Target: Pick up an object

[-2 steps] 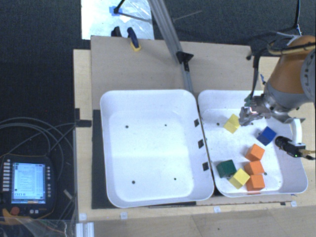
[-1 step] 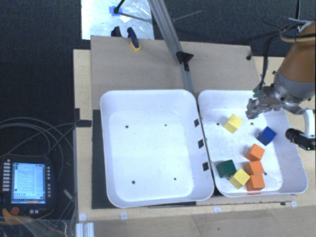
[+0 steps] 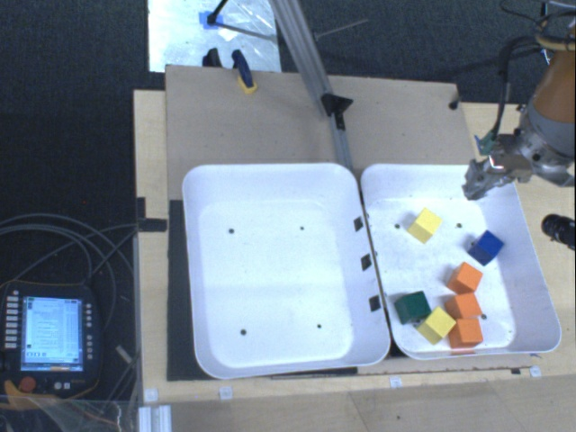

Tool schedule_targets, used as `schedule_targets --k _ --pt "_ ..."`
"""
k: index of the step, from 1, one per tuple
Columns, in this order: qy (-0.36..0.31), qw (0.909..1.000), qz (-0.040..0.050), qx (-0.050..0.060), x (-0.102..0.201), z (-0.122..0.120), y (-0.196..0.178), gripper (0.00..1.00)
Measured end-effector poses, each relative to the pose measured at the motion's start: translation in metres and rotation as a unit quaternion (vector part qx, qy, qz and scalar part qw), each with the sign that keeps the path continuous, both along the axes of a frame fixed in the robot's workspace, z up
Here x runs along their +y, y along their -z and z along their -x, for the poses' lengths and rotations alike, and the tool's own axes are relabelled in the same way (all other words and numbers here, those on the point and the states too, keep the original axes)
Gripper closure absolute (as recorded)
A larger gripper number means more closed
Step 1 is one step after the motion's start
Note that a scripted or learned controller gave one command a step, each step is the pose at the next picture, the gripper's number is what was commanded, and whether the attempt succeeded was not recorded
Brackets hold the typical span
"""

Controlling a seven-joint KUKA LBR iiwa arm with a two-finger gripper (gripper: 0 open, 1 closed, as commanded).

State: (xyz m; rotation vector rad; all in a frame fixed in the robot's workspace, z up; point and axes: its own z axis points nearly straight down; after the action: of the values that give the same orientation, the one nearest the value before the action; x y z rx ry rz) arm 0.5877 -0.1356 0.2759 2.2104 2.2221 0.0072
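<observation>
The right bin holds several small blocks. A yellow block lies near its middle and a blue block sits to the right of it. Three orange blocks cluster at the front right, with a second yellow block and a green block beside them. My gripper hangs over the bin's far right corner, above and right of the upper yellow block, apart from all blocks. Nothing shows between its fingers.
The left bin stands beside the right one. A slanted metal pole with a black clamp reaches over the bench's far side. A teach pendant and cables lie at the left on the floor.
</observation>
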Motion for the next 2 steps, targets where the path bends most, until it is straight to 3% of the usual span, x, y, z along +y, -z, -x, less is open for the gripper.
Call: schedule_targets --k 2 --pt "-0.003 1.0 -0.0022 0.004 0.109 0.038 0.02 1.0"
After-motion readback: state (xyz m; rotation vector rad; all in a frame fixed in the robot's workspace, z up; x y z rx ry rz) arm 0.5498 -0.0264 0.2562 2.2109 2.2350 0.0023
